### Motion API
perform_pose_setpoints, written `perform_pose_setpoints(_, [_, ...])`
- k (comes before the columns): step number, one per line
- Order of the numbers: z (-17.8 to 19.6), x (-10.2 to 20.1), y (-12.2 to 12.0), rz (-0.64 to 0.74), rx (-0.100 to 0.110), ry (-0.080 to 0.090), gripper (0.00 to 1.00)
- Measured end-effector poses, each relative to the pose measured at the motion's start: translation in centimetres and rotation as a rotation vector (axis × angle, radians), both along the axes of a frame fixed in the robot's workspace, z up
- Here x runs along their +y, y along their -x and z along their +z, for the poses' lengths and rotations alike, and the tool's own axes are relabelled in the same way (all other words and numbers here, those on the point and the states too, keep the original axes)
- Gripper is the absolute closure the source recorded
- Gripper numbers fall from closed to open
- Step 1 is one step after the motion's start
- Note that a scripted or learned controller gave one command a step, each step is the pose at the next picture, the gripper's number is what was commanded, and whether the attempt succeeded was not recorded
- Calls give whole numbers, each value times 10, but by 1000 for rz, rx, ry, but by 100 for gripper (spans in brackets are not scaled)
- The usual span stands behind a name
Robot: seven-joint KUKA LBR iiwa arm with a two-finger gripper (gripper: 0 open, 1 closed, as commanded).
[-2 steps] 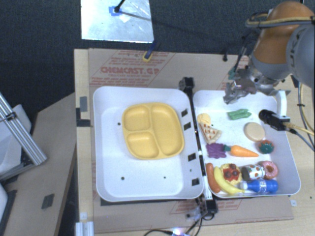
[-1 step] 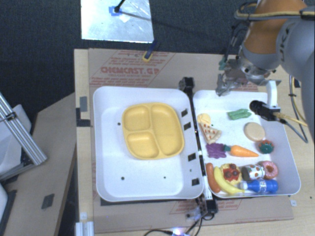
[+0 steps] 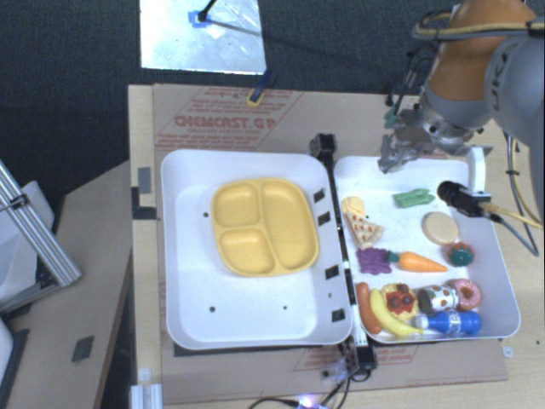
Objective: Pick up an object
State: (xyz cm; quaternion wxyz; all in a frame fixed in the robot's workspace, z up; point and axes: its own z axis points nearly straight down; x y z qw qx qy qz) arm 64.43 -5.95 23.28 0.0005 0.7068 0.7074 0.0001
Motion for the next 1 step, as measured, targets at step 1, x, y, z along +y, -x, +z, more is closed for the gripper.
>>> perform_pose_setpoints(1, [1, 2, -10, 4, -3, 0, 100])
